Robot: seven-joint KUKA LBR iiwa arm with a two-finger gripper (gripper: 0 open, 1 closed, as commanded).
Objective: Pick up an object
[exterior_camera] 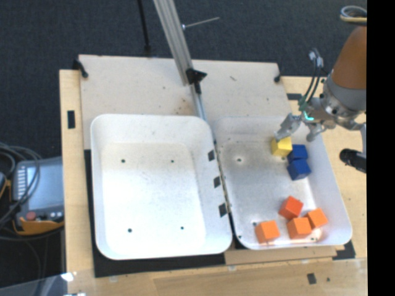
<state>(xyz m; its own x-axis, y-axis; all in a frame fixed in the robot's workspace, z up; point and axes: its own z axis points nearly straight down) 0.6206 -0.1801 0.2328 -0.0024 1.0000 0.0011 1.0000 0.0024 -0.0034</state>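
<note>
My gripper point(301, 129) hangs over the far right part of the right bin point(247, 184). Its two grey fingers point(287, 127) are spread apart, open, with nothing between them. Just below the left finger lies a yellow block point(282, 145). Touching it on the right is a blue block point(299, 152), with a second blue block point(299, 169) right in front of that one. Several orange blocks sit near the bin's front right corner, among them one at the left point(267, 231) and one further back point(291, 207).
The left bin point(154, 184) lies beside the right one, and black clips point(217, 180) sit along the seam between them. A slanted metal post point(176, 36) rises from the bench behind the bins. A control pendant point(34, 196) and cables lie off the bench at the left.
</note>
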